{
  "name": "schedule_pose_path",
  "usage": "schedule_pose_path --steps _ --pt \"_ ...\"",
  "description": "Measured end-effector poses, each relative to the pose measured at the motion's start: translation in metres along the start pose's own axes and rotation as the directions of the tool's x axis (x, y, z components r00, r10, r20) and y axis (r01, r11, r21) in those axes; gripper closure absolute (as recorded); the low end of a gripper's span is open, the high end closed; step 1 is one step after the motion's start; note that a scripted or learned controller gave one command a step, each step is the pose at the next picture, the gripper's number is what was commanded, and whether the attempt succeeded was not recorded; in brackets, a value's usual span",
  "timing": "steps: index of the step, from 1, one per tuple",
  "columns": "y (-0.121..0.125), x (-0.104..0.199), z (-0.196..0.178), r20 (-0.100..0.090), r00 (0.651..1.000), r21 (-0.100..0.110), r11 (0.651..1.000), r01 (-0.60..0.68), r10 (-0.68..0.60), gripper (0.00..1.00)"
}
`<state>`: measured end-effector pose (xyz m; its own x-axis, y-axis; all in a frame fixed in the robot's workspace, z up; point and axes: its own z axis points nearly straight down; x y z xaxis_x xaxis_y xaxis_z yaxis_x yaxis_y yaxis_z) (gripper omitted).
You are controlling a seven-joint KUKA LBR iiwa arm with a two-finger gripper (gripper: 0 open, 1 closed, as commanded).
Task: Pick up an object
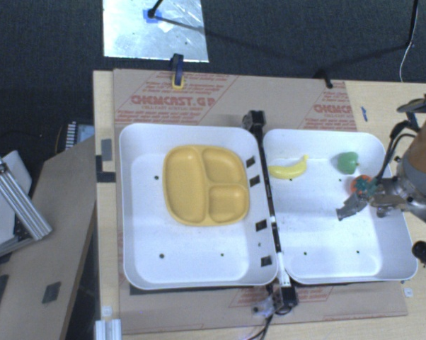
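You have two shallow white bins side by side on the bench: the left bin (139,261) carries a yellow divided tray (204,185) near its centre, and the right bin (319,261) holds the small objects. The arm (422,158) comes in from three o'clock, its grey body hanging over the right bin's three-o'clock rim, with the gripper (353,207) reaching toward nine o'clock and dipping low over the bin floor, a little right of the bin's centre. You can see a grey finger (349,210) angled down toward eight o'clock, but whether the jaws are apart or together cannot be told from here. Toward eleven o'clock in the right bin lies the yellow banana (289,167), its long axis running roughly from nine to three o'clock, the right tip curling up toward one o'clock. At about one o'clock sits the green fruit (347,162), and just below it, close beside the wrist, a small orange and teal object (361,184), too blurred to name.
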<state>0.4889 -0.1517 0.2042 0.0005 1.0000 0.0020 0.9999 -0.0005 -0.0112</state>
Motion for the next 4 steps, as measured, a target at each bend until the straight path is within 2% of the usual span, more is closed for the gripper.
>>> schedule_pose_path --steps 1,2,3,4 --pt "0.003 0.000 -0.006 0.002 1.000 -0.012 1.000 0.004 -0.004 0.00" --pt "0.006 -0.004 0.037 0.001 1.000 -0.010 1.000 0.001 -0.001 0.00" --pt "0.004 -0.004 0.099 0.001 1.000 -0.008 1.000 0.001 -0.001 0.00" --pt "0.005 -0.004 0.121 0.001 1.000 -0.011 1.000 0.001 -0.001 0.00"
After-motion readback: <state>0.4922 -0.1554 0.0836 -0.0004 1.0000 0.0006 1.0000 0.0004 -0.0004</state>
